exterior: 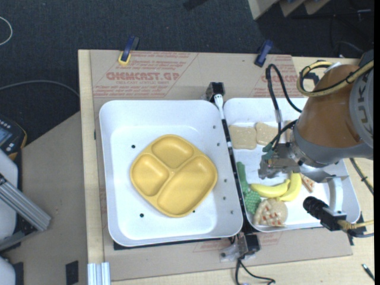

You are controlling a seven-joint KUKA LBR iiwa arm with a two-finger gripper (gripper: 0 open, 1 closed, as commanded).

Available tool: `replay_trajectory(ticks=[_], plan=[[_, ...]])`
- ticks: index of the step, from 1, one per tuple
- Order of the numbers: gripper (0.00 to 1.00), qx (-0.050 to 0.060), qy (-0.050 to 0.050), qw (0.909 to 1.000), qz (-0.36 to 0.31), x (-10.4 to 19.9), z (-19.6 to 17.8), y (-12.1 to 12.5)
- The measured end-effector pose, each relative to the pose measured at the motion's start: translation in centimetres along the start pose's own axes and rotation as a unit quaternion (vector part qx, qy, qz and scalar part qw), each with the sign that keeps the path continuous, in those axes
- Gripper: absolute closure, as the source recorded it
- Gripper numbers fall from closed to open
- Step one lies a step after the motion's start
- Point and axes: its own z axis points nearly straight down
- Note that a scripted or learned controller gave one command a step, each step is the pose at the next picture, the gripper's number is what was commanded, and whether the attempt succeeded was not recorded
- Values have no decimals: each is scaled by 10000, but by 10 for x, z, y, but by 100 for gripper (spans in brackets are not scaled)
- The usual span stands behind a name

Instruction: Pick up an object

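While the end effector (pixel 274 166) hangs low over the crowded right bin (pixel 350 202), just above the banana (pixel 278 189), its grip impossible to judge from this angle, it risks closing on neighbouring toy food or knocking the fruit aside.

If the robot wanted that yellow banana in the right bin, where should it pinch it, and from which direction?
Probably straight down onto the middle of the banana, fingers across its narrow width. It lies flat, curving from near the green vegetable up toward the gripper, so the middle is thickest and most exposed. The pizza slice crowds its near side, so a sideways approach looks awkward.
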Motion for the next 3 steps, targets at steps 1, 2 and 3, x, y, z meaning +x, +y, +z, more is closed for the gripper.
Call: replay_trajectory(ticks=[1,2,3], plan=[[100,17,6,10000,-29,103,5,4],[100,-66,35,10000,-33,182,-184,-1],[100,44,-16,10000,51,123,-133,51]])
